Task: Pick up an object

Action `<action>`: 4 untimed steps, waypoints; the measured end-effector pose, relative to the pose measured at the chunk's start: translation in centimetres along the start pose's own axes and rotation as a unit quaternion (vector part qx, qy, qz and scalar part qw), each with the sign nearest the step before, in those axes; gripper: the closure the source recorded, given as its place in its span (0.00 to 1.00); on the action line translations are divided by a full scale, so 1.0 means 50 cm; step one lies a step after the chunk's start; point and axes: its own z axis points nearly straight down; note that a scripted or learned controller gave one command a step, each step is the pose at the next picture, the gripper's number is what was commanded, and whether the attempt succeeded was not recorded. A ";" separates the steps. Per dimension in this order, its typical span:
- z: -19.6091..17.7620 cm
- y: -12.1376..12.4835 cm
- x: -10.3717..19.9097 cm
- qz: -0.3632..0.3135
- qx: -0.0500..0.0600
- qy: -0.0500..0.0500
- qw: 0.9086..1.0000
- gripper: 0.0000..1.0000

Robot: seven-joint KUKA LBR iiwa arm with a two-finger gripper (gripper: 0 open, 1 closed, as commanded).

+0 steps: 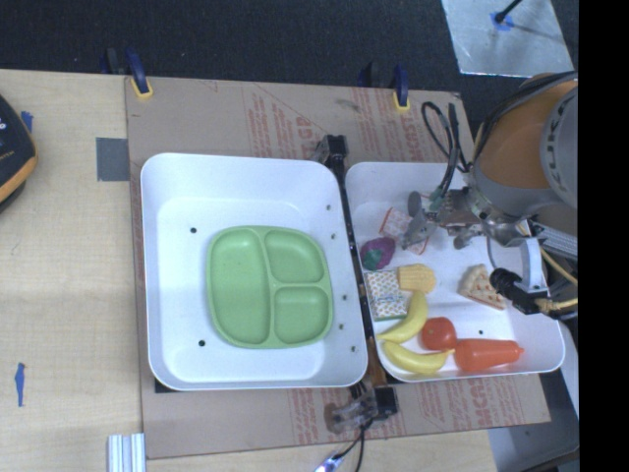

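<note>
Over the right bin (454,177), toward its 12 o'clock wall, I have the gripper (421,226) hanging low, the arm (521,150) entering from 3 o'clock. Whether the tool is spread or closed I cannot tell from this slant, and I see nothing held in it. Candidate objects crowd the bin's 6 o'clock half, probably because loose toys get pushed to that end: a purple piece (376,254) at the gripper's 8 o'clock, a corn cob (417,278) touching a checkered card (385,293), two bananas (413,337) curving around a tomato (438,333), and a carrot (487,354) lying along the 6 o'clock rim. A wedge-shaped piece (480,285) sits apart at 3 o'clock, with bare floor on most sides; I judge it the easiest approach. The bananas and card lie close to the dividing wall, leaving little entry room. The left bin (177,195) holds a green divided plate (267,285), centred with open margins all round.
</note>
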 end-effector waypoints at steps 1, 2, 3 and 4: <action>0.067 -0.114 0.021 0.001 -0.005 -0.002 1.000 0.00; 0.050 -0.117 0.020 -0.001 -0.002 -0.002 1.000 1.00; 0.068 0.020 -0.127 0.002 -0.003 -0.002 1.000 1.00; -0.078 -0.049 -0.096 0.002 -0.002 -0.001 1.000 1.00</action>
